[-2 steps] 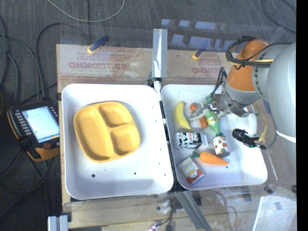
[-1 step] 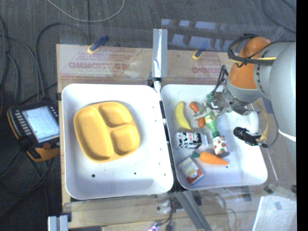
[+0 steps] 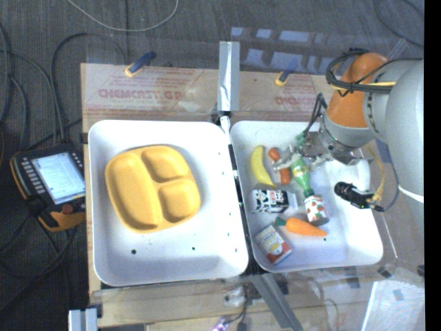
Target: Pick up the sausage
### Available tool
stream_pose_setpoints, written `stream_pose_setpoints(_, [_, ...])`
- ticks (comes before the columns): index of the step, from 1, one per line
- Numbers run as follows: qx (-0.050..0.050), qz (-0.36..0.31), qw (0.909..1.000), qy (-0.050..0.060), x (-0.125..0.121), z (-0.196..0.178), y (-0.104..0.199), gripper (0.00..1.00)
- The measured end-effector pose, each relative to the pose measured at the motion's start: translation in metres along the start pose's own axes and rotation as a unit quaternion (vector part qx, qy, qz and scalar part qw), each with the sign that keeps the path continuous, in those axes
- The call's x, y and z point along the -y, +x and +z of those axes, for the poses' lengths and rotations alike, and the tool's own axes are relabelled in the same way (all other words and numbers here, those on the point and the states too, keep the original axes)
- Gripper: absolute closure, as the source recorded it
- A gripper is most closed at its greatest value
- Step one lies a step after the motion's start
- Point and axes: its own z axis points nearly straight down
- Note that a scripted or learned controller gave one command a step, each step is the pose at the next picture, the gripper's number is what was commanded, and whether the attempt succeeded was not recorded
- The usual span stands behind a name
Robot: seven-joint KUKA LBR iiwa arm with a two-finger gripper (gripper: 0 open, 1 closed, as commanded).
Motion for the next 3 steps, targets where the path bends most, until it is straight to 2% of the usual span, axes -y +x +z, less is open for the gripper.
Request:
stream_pose_setpoints(1, [0.000,0.000,1.0000,-0.003,-0.002,-0.013,0.000,1.00])
stream_pose_setpoints(2, [0.000,0.000,1.0000,-0.003,-0.002,-0.013,0.000,0.00])
stream_pose_setpoints(3, [0.000,0.046,0.9990,0.002,-0.007,0.010,0.039,0.00])
